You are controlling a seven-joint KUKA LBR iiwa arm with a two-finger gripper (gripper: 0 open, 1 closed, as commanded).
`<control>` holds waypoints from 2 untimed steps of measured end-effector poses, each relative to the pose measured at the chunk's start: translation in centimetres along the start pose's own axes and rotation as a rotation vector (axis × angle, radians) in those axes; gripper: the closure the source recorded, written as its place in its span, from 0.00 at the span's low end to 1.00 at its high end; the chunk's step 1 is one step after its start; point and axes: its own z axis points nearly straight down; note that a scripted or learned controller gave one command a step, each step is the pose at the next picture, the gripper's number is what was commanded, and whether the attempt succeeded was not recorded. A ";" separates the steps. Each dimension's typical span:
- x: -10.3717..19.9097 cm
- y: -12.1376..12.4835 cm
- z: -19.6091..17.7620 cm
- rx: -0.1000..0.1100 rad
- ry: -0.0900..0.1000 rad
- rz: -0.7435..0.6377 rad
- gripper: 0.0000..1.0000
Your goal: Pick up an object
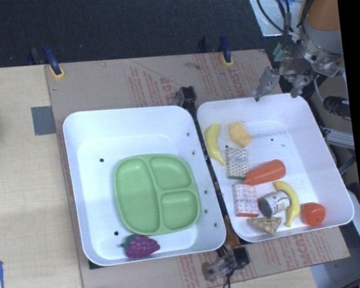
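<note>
Gripper (281, 88): fingers spread apart, holding nothing, touching nothing, above the right bin's (324, 148) far rim.
Objects: carrot (263, 173), bananas, can, tomato lie in that bin, well apart from it.

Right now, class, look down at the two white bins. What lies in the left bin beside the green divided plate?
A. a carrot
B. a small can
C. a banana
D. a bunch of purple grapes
D: the purple grapes lie at the near edge of the left bin, just below the green divided plate; the carrot, bananas and can are in the right bin.
</note>
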 end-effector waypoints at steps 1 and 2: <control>2.2 -8.4 12.5 0.002 0.000 0.000 0.00; 3.6 -11.4 16.0 0.001 0.000 0.000 0.00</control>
